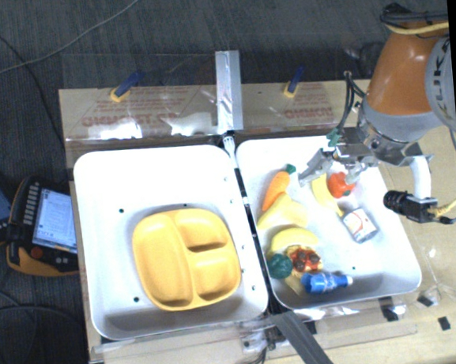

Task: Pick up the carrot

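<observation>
In the camera view, the carrot [277,187] lies slanted in the right bin [395,273], close to the wall it shares with the left bin, its green top toward the worktop's far edge. Its tip rests against a heap of yellow fruit [289,226]. The pincer [333,164] hangs just beside it toward the right, likely poised for the approach; I cannot tell whether it is spread or pressed together.

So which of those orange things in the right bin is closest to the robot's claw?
The small orange-red item, right beside the gripper. The carrot, long with a green tip, lies farther left by the divider.
</observation>
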`<state>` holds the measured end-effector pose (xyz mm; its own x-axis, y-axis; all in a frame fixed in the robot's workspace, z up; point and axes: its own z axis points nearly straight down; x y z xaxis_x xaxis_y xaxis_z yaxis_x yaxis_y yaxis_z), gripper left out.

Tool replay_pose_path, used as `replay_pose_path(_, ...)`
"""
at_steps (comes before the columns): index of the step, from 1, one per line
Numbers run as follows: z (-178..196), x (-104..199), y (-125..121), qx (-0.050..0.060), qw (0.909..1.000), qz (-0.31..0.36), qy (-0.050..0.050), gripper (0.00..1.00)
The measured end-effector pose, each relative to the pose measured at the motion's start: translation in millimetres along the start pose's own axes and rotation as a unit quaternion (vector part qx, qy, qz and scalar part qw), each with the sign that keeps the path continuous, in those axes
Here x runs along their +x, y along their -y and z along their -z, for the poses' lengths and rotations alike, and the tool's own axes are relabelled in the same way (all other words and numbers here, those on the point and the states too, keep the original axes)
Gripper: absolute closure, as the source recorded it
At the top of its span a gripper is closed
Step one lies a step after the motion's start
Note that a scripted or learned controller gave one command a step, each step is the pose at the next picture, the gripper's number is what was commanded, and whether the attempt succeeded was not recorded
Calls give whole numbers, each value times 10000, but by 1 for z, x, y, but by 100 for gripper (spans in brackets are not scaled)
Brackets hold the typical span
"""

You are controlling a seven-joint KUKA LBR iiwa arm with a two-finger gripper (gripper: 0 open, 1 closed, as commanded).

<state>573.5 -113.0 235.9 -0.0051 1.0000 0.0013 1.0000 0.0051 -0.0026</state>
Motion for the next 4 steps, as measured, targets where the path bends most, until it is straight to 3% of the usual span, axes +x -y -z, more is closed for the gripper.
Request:
replay_pose_path(1,8,2,-1,9,10000,19,-8,100)
replay_pose_path(2,8,1,-1,12,10000,18,-8,0)
replay_pose_path(3,-53,39,-55,4,9996,-298,2,0)
replay_pose_path(4,-122,3,-58,4,9996,273,13,0)
